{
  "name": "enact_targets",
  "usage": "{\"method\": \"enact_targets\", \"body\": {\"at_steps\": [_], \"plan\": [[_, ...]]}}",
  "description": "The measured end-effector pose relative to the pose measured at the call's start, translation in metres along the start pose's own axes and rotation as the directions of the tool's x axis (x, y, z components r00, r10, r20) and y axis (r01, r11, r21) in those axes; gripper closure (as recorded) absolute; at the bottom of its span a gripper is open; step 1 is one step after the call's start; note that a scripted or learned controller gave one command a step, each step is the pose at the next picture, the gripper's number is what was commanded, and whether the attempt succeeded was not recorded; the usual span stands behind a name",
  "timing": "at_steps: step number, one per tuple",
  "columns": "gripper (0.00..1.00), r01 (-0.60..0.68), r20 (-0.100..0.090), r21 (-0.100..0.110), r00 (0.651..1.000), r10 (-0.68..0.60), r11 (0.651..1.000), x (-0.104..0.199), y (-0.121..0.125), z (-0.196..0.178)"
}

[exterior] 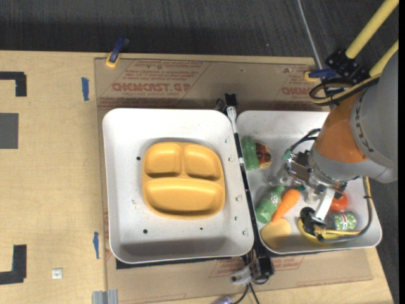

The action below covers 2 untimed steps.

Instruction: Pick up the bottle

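Gripper [302, 181] low in right bin [373, 233], over toy pile; finger state hidden by wrist, cannot tell, nothing visibly held. Carrot [286, 204] just below it. Green bottle [269, 201] lies tilted left of carrot, near divider. Green can [345, 220] by right wall. Yellow tray [183, 178] sits in left bin [120, 170].

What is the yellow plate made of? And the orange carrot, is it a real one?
The yellow plate looks like smooth moulded plastic: one even colour, rounded compartments and a soft shine. The orange carrot seems to be a plastic toy, not real: its colour is flat and bright and its surface smooth. The white bin under the plate looks like matte plastic too, though the picture can't settle that.
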State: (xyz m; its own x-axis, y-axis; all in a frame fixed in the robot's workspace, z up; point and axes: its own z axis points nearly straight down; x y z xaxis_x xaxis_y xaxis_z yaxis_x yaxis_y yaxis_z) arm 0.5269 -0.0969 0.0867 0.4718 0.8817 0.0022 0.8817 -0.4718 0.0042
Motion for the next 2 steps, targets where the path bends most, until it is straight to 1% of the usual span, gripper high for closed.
{"method": "enact_targets", "body": {"at_steps": [1,2], "plan": [[0.00,-0.082,0.001,-0.003,0.997,0.082,0.997,0.003,-0.003,0.000],[0.00,-0.140,0.000,-0.001,0.990,0.140,0.990,-0.011,-0.024,0.000]]}}
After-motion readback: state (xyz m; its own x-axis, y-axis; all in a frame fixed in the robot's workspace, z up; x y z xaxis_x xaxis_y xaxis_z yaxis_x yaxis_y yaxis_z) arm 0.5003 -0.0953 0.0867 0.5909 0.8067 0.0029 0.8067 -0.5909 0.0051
